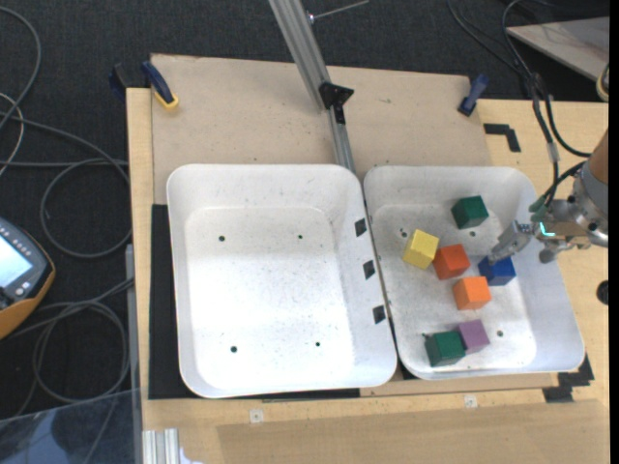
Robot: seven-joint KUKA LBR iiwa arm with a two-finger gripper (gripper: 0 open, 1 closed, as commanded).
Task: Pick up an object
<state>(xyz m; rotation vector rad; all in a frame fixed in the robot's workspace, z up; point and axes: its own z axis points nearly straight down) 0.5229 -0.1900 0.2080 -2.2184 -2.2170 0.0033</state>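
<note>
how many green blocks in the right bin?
2. One green block sits near the far wall of the right bin; the other green block sits near its front rim, touching the purple block.

Evenly and brightly lit from above, faint soft shadows, mild glare on white bins [193,187], focus adequate throughout.
</note>
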